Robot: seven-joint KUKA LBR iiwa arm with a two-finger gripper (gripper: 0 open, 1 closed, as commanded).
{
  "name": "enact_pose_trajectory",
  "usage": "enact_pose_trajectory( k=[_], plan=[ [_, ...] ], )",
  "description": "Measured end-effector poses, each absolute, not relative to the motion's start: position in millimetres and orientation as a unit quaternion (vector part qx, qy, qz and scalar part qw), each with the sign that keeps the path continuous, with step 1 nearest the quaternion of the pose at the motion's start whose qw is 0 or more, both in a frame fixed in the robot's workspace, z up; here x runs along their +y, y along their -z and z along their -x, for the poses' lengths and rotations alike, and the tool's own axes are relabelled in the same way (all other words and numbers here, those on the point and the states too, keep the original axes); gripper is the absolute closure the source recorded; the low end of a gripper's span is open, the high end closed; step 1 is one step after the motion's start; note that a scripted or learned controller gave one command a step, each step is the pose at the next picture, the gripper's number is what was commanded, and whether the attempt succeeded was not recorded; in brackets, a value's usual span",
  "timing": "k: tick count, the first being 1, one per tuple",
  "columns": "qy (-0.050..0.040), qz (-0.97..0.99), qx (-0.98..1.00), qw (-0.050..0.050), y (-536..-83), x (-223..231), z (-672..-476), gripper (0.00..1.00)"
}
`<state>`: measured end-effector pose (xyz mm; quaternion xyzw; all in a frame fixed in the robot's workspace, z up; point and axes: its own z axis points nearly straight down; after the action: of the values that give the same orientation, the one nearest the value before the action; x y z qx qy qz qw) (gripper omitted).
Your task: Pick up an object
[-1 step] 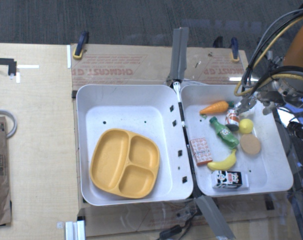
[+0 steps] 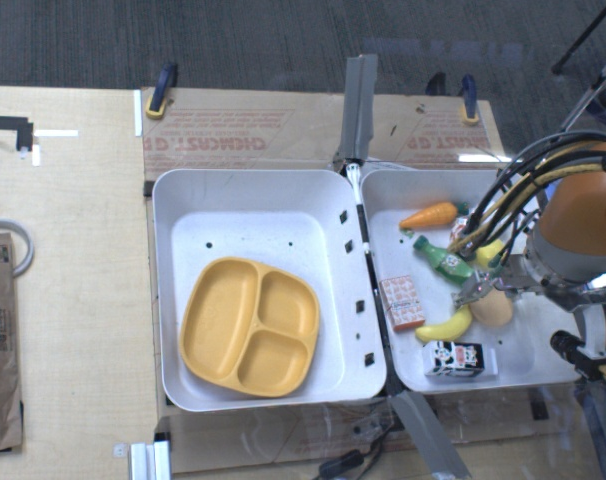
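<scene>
Right bin point(image 2: 523, 368): carrot point(image 2: 429, 215) at the far side, green bottle point(image 2: 443, 259) below it, pink box point(image 2: 401, 302), banana point(image 2: 446, 325), small milk carton point(image 2: 455, 359) nearest the front wall. Pincer point(image 2: 480, 290): low among the bottle, the banana and a pale round item point(image 2: 494, 311), possibly a potato; opening and hold cannot be told. Left bin point(image 2: 183, 208): yellow divided plate point(image 2: 250, 325).
</scene>
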<state>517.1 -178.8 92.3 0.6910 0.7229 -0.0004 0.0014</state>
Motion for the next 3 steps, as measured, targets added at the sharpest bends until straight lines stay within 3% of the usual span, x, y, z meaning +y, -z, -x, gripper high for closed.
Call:
enact_pose_trajectory(
  k=[1, 2, 3],
  plan=[
    [0.0017, -0.82, 0.573, -0.001, -95, -116, -506.8, 0.0],
    [0.0023, -0.94, 0.342, -0.001, -90, -99, -476.1, 0.0],
    [0.0025, -0.973, 0.231, 0.0, -131, -189, -476.2, 0.0]
  ],
)
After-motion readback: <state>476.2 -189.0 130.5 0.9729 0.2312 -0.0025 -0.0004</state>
